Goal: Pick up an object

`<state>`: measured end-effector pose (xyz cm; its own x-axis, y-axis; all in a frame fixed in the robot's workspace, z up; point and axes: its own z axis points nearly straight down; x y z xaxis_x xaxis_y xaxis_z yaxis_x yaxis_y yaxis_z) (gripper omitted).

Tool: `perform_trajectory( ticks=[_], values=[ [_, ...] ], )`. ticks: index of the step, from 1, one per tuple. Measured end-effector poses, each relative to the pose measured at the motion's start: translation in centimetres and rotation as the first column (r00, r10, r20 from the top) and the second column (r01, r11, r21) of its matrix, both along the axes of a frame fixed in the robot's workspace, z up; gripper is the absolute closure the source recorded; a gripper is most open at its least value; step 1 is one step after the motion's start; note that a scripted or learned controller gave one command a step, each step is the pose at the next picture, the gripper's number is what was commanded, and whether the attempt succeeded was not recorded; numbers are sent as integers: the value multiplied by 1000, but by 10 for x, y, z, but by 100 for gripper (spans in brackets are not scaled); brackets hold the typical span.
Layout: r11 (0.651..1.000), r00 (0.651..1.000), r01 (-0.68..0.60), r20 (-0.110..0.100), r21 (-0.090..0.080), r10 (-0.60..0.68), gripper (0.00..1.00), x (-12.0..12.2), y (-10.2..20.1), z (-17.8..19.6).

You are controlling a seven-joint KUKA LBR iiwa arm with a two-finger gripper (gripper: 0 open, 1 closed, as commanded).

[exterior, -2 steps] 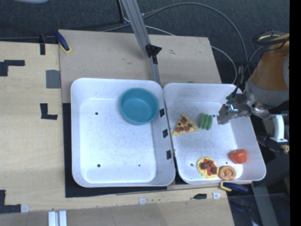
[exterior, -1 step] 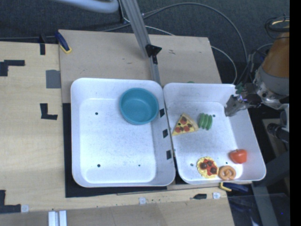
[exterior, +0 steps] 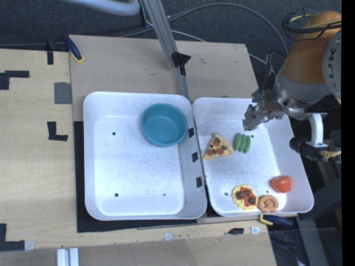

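In the right bin [exterior: 280,148], toward its twelve o'clock wall, the gripper [exterior: 250,124] hangs over the white floor at the end of the grey arm [exterior: 310,60], which enters from three o'clock. Whether its dark fingers are apart or together cannot be told from this angle; nothing shows between them. Just at its six o'clock, close but apart, lies a green pepper [exterior: 242,142]. At the pepper's nine o'clock, beside it, lies a pizza slice [exterior: 217,147], near the bin's left wall. Toward five o'clock from the gripper, well apart, sits a red tomato [exterior: 281,184]. Along the bin's six o'clock edge lie a small round pizza [exterior: 244,197] and, touching it at three o'clock, a pretzel [exterior: 268,203]. The left bin [exterior: 111,193] holds a blue bowl [exterior: 163,124], upright, in its one o'clock corner.
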<state>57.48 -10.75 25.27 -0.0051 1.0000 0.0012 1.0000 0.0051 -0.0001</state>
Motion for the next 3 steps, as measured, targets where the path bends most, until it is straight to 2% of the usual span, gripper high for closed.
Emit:
perform_trajectory(
  ticks=[3],
  values=[
    [1000, 1000, 1, -2, 0, -1, 100, 45, 144, -34]
  ],
)
